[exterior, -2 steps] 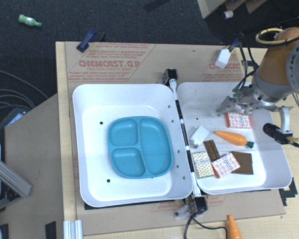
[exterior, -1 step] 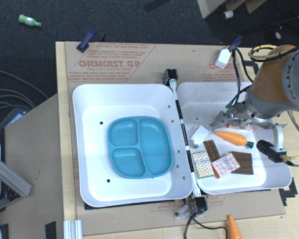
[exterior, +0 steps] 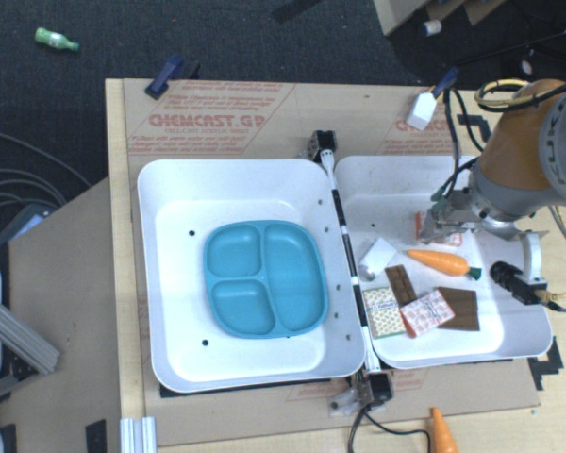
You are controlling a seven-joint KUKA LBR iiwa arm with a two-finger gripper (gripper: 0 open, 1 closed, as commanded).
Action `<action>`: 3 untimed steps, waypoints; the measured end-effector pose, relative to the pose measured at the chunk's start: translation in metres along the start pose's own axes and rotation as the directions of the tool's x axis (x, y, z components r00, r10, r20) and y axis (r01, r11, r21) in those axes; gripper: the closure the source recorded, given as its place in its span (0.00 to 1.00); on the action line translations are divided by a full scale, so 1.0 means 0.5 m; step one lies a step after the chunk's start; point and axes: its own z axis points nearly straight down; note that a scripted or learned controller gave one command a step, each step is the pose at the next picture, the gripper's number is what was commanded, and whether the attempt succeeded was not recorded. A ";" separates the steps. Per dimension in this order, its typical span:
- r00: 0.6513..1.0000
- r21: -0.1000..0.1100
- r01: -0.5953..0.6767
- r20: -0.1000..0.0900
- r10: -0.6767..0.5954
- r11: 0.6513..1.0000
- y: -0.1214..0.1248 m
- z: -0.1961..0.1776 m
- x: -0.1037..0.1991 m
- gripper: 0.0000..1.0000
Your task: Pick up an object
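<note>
- Two shallow white plastic bins are seen side by side on a brown cardboard-covered bench (exterior: 264,111); the left bin (exterior: 170,196) fills the centre of the frame and the right bin (exterior: 387,177) lies at the centre right.
- A light blue plastic plate with three compartments (exterior: 264,278) is set in the middle of the left bin.
- The grey arm with the orange band (exterior: 519,154) is seen entering from the right edge of the frame, and its two-finger gripper (exterior: 445,223) is lowered into the upper right part of the right bin.
- How far the gripper is opened cannot be told, and nothing can be made out in its grasp.
- An orange toy carrot with a green tip (exterior: 441,262) lies just below the gripper, pointing left.
- A small red-and-white item (exterior: 421,225) is partly hidden beside the gripper.
- Below the carrot, a dark brown rectangular bar (exterior: 401,284), a patterned square packet (exterior: 384,311), a red-and-white checked packet (exterior: 426,311) and a dark brown flat square (exterior: 460,308) are clustered close together.
- A white folded piece (exterior: 377,255) lies near the right bin's left wall.
</note>
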 end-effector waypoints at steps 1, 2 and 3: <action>1.000 0.000 0.000 0.000 0.000 1.000 0.000 0.000 0.000 0.00; 1.000 0.017 0.001 -0.010 -0.001 1.000 -0.042 0.031 0.007 0.00; 1.000 0.016 0.001 -0.010 0.000 1.000 -0.041 0.011 0.006 1.00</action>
